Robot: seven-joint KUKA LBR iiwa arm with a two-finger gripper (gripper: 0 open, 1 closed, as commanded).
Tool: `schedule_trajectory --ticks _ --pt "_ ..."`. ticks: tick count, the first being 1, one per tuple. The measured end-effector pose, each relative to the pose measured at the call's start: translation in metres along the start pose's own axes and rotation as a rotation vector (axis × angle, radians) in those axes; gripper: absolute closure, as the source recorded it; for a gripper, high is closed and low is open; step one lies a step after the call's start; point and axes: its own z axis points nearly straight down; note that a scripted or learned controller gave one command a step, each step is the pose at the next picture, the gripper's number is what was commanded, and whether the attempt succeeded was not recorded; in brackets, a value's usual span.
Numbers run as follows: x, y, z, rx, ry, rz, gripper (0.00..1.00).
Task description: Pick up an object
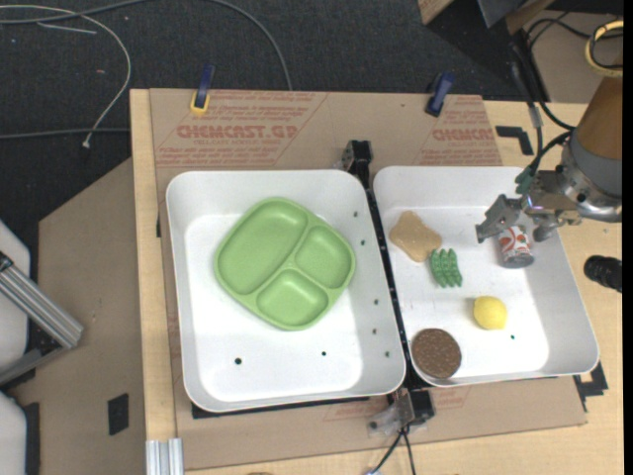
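My gripper point(518, 228) hovers over the far right part of the right bin point(559, 349), and the arm reaches in from the right. Its two grey fingers point(492, 223) stand spread, open. A small red and white can point(515, 248) sits upright just below and between them; I see a gap between the left finger and the can. Also in the right bin lie a tan bread-like piece point(413, 236), a green ridged toy point(446, 266), a yellow ball point(489, 313) and a brown round disc point(436, 352).
The left bin point(198, 364) holds a green sectioned plate point(287, 262). A black divider point(381, 265) runs between the bins. Blue clamps point(204, 87) grip the cardboard base at the back. Bare bin floor lies to the right of the yellow ball.
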Motion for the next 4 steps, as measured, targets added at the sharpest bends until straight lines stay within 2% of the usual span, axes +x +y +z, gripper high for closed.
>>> schedule_trajectory --ticks 1,2,4 --pt "0.0 0.0 0.0 -0.001 0.0 0.0 0.0" --pt "0.01 -0.001 0.047 0.0 0.0 0.001 0.0" --pt "0.009 -0.005 0.162 0.003 0.001 0.001 0.0"
